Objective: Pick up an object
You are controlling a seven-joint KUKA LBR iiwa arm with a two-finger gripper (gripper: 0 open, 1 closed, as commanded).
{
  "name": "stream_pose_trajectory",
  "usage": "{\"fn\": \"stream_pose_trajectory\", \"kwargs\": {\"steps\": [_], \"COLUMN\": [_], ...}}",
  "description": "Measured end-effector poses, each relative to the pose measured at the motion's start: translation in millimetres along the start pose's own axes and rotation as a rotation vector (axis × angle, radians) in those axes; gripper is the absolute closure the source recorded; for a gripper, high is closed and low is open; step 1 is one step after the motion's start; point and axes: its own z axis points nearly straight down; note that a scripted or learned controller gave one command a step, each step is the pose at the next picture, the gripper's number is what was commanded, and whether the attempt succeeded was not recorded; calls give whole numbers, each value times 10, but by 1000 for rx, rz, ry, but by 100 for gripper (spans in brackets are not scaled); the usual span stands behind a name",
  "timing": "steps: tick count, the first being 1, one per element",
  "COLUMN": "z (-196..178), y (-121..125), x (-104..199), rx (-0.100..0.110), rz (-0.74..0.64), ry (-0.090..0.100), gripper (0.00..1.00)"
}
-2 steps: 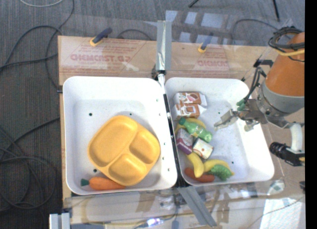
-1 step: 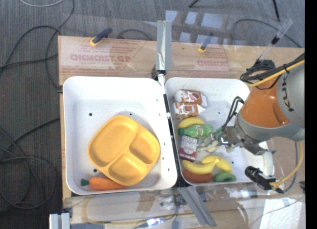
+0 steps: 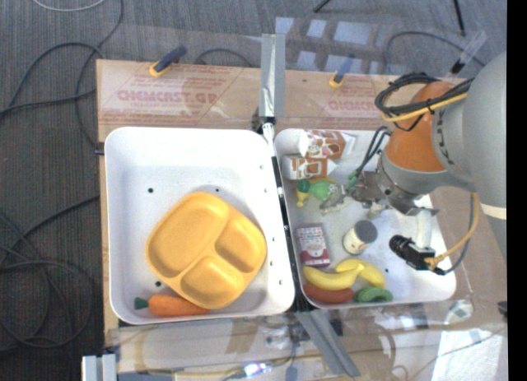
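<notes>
**A:** Grey carpet and loose cables are seen all round the table [image 3: 115,91]; two white bins sit on it side by side. Left bin [image 3: 132,165] carries a yellow divided tray [image 3: 207,248] and a carrot [image 3: 171,306] at its near wall. Right bin [image 3: 428,285] is crowded.

**B:** Pincer [image 3: 362,188] is placed over the right bin's upper middle, among small green pieces [image 3: 323,192]. Its opening can't be read from this angle, and nothing is seen between its tips. No object is judged picked yet.

**A:** Candidates noted: carton [image 3: 317,147] at the far wall, red packet [image 3: 311,243] near the divider, round tin [image 3: 358,238] mid-bin, bananas [image 3: 347,273] with a red piece [image 3: 328,295] and a green piece [image 3: 375,295] at the near wall.

**B:** Risks: the green pieces are packed close under the tips, so two could be pinched at once, or one pushed aside and missed. The packet lies flat, so a slip-off is likely. The bananas are pressed to the near wall; a finger could be jammed on the rim there.

**A:** Also a black cable end [image 3: 409,249] and a yellow cable [image 3: 458,239] hang beside the wrist; snagging on descent is possible.

**B:** Open room: bare floor is left in the bin's right half and around the tin. The divider between the bins is close on the left, so sideways travel is limited there. Straight-up retreat looks unobstructed.
</notes>
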Motion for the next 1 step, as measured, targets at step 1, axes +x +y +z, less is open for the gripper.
{"fn": "stream_pose_trajectory", "kwargs": {"steps": [1], "z": [6], "y": [284], "x": [-26], "rx": [1], "rz": [-43], "ry": [1], "gripper": [0]}}
